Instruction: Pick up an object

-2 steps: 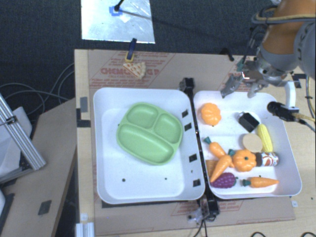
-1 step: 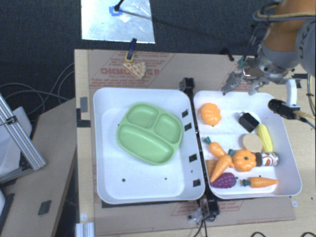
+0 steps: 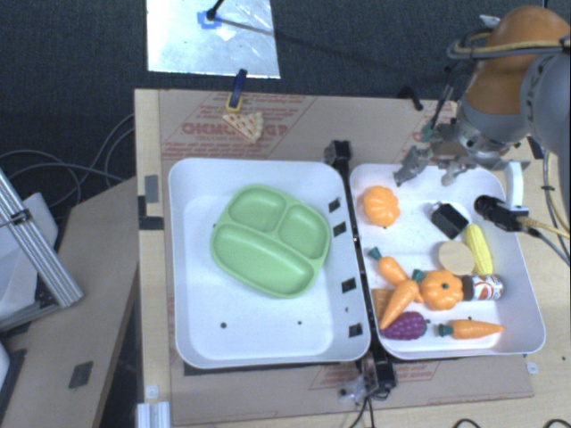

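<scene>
My gripper (image 3: 428,171) hangs over the far edge of the right bin (image 3: 526,315), its two fingers spread open with nothing between them. Just below and left of it lies an orange pumpkin (image 3: 379,205). A black block (image 3: 449,219) sits below and right of it. Further toward the front are a yellow corn cob (image 3: 479,248), a beige disc (image 3: 453,257), a small carrot (image 3: 390,267), a second pumpkin (image 3: 441,289), an orange wedge (image 3: 395,305), purple grapes (image 3: 405,326) and a long carrot (image 3: 471,330).
The left bin (image 3: 192,328) holds a green divided plate (image 3: 270,239). A black divider (image 3: 350,239) with clips runs between the bins. The arm's orange band (image 3: 517,34) and grey wrist loom at the upper right. A foil sheet (image 3: 212,25) lies beyond the bench.
</scene>
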